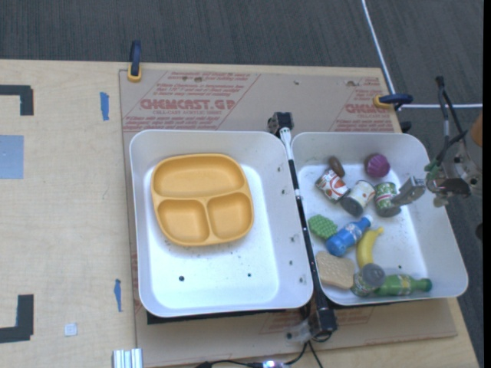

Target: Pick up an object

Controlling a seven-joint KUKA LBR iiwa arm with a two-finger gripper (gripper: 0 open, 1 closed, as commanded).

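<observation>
Right bin point(453, 251) | gripper point(400, 198) beside green-labelled can point(386, 195) | finger state unclear

Bright, even light falls from overhead across the whole scene. The two white bins point(222, 297) come close to washed out, with mild glare along their rims. Shadows are soft and short, gathering under the yellow tray point(202, 198) toward six o'clock. The pale tabletop point(61, 228) shows no hot spots. Focus is fair at centre; small items at four o'clock look slightly soft and grainy.
</observation>
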